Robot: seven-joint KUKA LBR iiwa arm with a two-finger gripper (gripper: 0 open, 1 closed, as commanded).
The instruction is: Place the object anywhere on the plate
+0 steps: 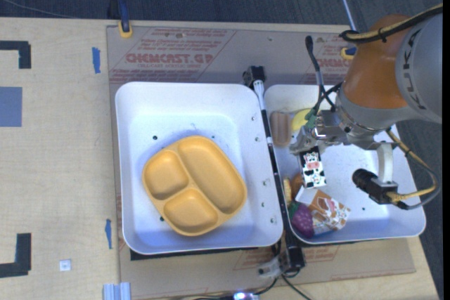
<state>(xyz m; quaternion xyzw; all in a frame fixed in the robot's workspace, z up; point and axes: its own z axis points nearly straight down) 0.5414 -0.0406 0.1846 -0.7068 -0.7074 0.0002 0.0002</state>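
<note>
Your hand hangs over the right bin, above a small black-and-white carton; whether it grips anything, you cannot tell. The carton looks light, stiff and smooth-sided, so pinch it across its narrow flat faces near the middle. The yellow plate waits in the left bin, well apart.

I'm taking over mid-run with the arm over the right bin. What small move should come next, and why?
Probably a short straight lift. The gripper sits over the right bin with a black-and-white patterned item at its tip, though a firm grip isn't clear. The yellow plate lies in the left bin, so rising first would test the hold.
</note>
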